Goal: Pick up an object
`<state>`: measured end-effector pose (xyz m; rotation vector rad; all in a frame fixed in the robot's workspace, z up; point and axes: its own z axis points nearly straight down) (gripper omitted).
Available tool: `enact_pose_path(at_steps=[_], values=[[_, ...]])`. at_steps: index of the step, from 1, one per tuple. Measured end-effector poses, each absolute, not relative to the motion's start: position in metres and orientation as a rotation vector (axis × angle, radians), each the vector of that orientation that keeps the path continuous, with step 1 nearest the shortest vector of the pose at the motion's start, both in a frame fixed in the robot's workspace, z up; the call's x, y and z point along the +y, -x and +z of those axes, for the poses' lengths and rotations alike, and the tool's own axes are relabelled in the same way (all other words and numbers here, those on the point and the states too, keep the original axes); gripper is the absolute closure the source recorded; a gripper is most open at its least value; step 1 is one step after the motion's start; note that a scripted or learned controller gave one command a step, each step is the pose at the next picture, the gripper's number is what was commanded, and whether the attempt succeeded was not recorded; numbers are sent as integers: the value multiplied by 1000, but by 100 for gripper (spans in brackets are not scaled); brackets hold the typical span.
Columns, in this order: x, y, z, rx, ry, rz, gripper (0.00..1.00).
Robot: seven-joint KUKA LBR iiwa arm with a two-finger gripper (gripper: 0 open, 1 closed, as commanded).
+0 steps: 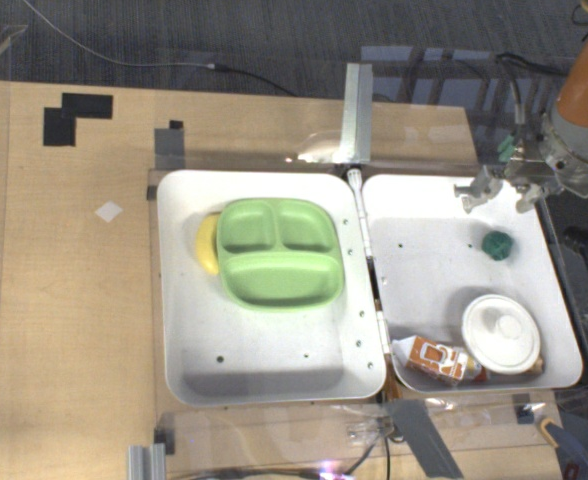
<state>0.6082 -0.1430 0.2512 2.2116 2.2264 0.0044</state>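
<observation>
Hanging over the upper right corner of the right bin (pixel 429 268), the end effector (pixel 498 197) is spreading its two fingers apart, released, with nothing showing between them. The grey arm (pixel 584 108) with its orange band is reaching in from the right edge of the frame. A small dark green object (pixel 497 245) is lying on the bin floor just below the fingers, apart from them. Lower right, a white round bowl (pixel 501 333) is sitting beside an orange and white packet (pixel 436 359) near the bin's bottom wall. In the left bin (pixel 264 368), a green divided tray (pixel 278 251) is resting toward the top, covering part of a yellow object (pixel 206 245) at its left side. Both bins are sitting on the wooden surface (pixel 64 268).
</observation>
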Motion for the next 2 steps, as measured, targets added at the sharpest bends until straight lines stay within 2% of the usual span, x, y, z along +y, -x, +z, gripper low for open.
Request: enact_pose_path(at_steps=[1,2], values=[[-206,-604,175,2389,-2034,2,0],[-204,-627,87,2289,-2142,6,0]])
